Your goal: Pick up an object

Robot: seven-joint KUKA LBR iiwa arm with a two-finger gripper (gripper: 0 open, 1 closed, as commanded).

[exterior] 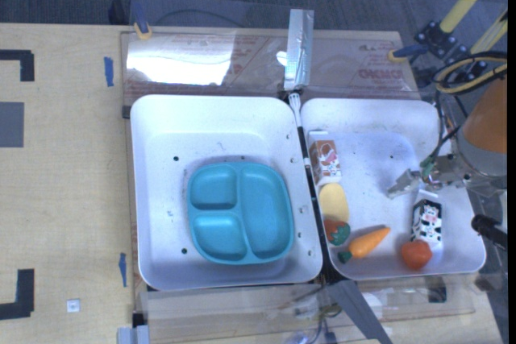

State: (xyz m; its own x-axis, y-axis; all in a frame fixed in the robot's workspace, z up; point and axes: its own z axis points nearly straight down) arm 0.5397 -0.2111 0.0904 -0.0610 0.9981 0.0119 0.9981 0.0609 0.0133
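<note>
Two bins: white left bin (153, 173) and right bin (379, 125) stood side by side on the bench.
Left bin contents: one blue divided tray (239, 211), lying flat.
Right bin contents: a small brown carton (323, 159) against the left wall; a yellow piece (333, 201) just below it; a red-and-green piece (337, 233) touching the yellow one; a toy carrot (368, 242) beside that; a black-and-white cow-pattern carton (426, 223); an orange-red round piece (416, 254) touching the carton's lower end.
Arm: entered from the right, orange band at the frame edge.
Gripper: the gripper (409, 181) sat low over the right bin, just above the cow-pattern carton and apart from it.
Grip state: nothing was seen between the fingers; how far apart they stood could not be told at this size.
Risk one: the carton and round piece touched, so a descent there could catch both or push one aside.
Risk two: the carton lay near the bin's right wall; a finger could strike the wall.
Risk three: rounded pieces would likely roll out of a closing grip.
Task status: judged not yet done; every object rested in a bin.
</note>
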